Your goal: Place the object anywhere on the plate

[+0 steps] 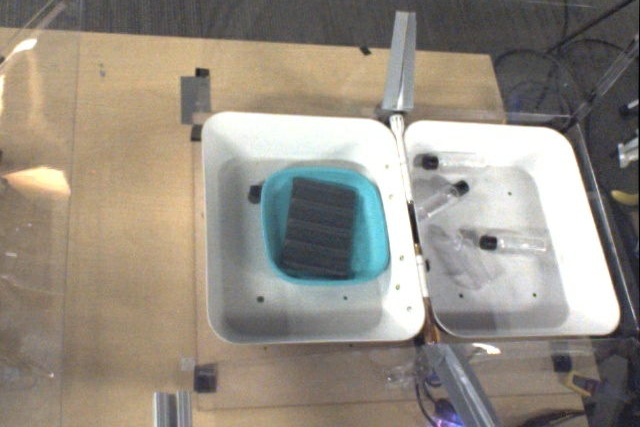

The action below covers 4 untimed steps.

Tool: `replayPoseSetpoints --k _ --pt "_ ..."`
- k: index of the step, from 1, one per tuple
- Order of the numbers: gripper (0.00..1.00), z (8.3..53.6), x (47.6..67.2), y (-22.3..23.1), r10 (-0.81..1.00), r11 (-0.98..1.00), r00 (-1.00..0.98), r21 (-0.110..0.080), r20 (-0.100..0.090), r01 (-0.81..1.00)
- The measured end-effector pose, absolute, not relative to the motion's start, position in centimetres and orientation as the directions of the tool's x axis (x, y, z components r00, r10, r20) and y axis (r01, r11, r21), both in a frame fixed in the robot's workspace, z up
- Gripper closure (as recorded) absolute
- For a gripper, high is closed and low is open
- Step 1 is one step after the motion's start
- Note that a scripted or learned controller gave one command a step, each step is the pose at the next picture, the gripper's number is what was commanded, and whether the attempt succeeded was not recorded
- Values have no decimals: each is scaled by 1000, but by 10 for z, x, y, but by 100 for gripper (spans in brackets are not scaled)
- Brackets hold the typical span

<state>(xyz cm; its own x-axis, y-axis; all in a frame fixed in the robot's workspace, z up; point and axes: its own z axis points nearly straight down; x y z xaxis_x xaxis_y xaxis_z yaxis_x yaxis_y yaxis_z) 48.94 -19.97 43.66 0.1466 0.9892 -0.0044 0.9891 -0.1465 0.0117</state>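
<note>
Robot body: colours, shapes, cables, markings cannot be told.

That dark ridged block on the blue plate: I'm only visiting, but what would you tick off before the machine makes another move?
1. Dark ridged block lies on the teal plate: ok.
2. Block sits inside the plate's rim, nothing hanging over: ok.
3. Plate rests flat in the left bin: ok.
4. Three clear vials with black caps lie in the right bin, apart from the plate: ok.
5. Small dark thing beside the plate's left edge, what it is: cannot tell.
6. Block settled flat rather than tilted: cannot tell from this slant.
</note>
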Motion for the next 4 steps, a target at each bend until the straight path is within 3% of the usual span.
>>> replayPoseSetpoints --k 4 --pt "0 436 489 -197 825 -564 564 11 3 825"
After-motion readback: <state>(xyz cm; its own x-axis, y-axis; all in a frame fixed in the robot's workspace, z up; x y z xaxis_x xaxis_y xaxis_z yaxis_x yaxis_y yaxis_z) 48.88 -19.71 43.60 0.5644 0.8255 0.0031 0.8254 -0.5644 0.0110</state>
